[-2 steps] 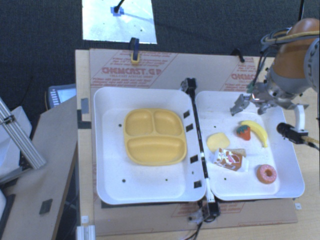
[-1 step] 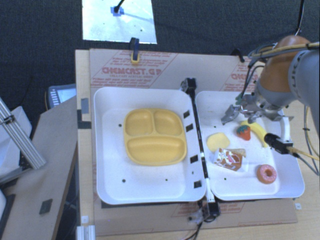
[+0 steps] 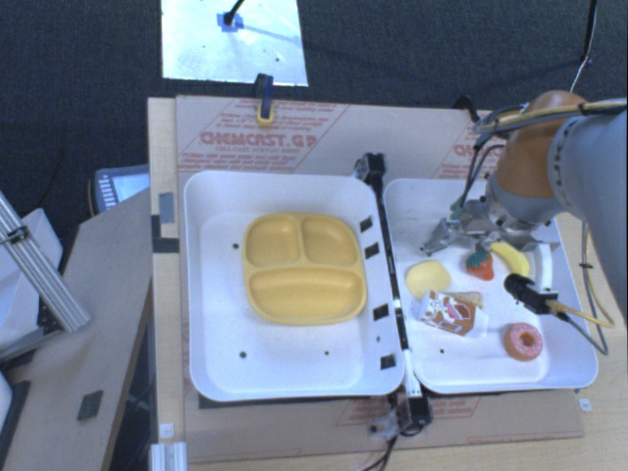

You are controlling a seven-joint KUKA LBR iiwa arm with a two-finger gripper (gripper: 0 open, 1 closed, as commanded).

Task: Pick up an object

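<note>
My gripper (image 3: 457, 242) hangs over the back part of the right bin (image 3: 569, 361), open, with nothing between its fingers. Just below and right of it lie a small red and green toy fruit (image 3: 479, 262) and a yellow banana (image 3: 510, 257). A pale yellow round piece (image 3: 427, 278) sits left of them near the divider. In front of that lies a red and white packet (image 3: 451, 312). A pink donut (image 3: 523, 341) rests near the bin's front right.
The left bin (image 3: 211, 361) holds a yellow divided plate (image 3: 302, 268). A black ridge (image 3: 388, 263) separates the two bins. A black plug with a yellow cable (image 3: 535, 297) trails over the right bin from the arm (image 3: 579, 165).
</note>
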